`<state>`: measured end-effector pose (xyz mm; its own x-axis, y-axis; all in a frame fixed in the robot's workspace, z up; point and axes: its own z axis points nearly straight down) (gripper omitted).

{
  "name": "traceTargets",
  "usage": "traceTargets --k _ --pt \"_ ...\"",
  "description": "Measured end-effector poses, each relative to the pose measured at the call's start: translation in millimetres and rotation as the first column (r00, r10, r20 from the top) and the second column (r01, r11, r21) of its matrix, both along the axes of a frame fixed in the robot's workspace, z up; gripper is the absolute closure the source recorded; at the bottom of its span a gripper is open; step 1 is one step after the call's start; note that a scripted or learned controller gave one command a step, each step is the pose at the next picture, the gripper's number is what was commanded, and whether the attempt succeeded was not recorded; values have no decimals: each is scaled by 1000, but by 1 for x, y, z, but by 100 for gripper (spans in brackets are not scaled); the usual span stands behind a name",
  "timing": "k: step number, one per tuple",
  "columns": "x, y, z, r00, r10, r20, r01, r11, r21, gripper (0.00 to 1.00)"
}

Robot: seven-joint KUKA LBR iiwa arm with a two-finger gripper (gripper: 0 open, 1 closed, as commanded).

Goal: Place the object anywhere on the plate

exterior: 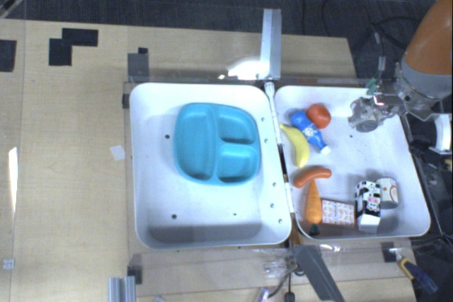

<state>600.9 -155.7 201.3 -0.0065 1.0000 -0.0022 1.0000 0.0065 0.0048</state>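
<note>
Plate, the blue divided one, sits in the left bin, well apart from the gripper hovering at the right bin's upper right, nothing between its fingers; can't tell how wide. Nearby: tomato, bottle, banana.

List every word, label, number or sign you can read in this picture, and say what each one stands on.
No text reads clearly here.
Black-and-white carton: dark patches, no legible letters.
Small reddish box: printed pattern, too blurred to read.
Blue bottle: a pale label, too small to read.
Blue plate: no marking.
Black shapes on the bench: plain blocks, not letters.
</note>
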Motion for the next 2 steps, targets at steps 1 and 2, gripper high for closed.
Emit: traceTargets --k 1,2 --pt "44 98 -16 998 -66 0 66 998 3 100" --pt "44 98 -16 998 -66 1 66 998 2 0"
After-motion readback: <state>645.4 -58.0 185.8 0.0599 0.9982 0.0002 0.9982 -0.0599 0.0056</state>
